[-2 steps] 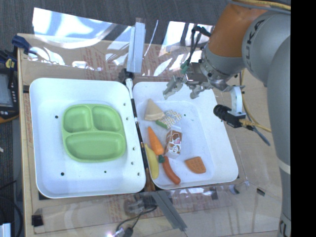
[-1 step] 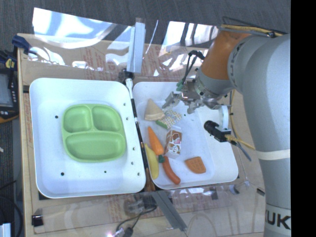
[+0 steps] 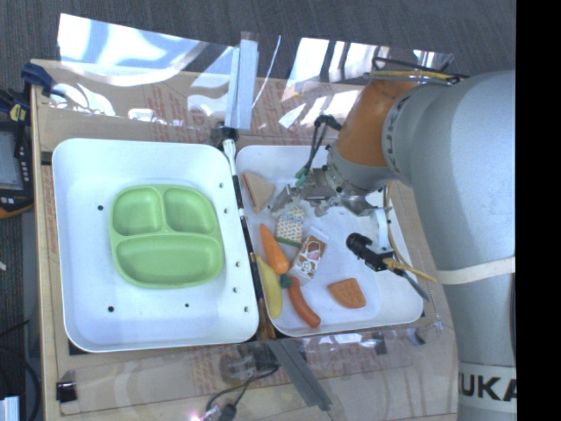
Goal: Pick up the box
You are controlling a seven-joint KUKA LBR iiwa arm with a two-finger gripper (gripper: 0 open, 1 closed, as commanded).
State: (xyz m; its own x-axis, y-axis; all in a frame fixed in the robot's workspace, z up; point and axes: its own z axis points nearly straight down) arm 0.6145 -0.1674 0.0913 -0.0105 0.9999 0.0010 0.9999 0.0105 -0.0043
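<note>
The box (image 3: pixel 308 257) is a small white and brown printed carton. It lies flat in the middle of the right bin (image 3: pixel 399 310), between an orange carrot (image 3: pixel 274 248) and an orange toast piece (image 3: pixel 347 293). My gripper (image 3: pixel 295 200) hangs low over the bin's far half, just beyond a green-speckled packet (image 3: pixel 290 227) and a short way above and behind the box. Nothing can be made out in its grasp. The grey arm with its orange band (image 3: pixel 368 130) reaches in from the right and hides the bin's far right corner.
The right bin also holds a bread slice (image 3: pixel 256 187), a yellow banana (image 3: pixel 272 294) and a red sausage (image 3: pixel 304 304) along its left side. The left bin (image 3: pixel 79 305) holds a green divided plate (image 3: pixel 168 235). A black cable clip (image 3: pixel 364 248) hangs from the arm.
</note>
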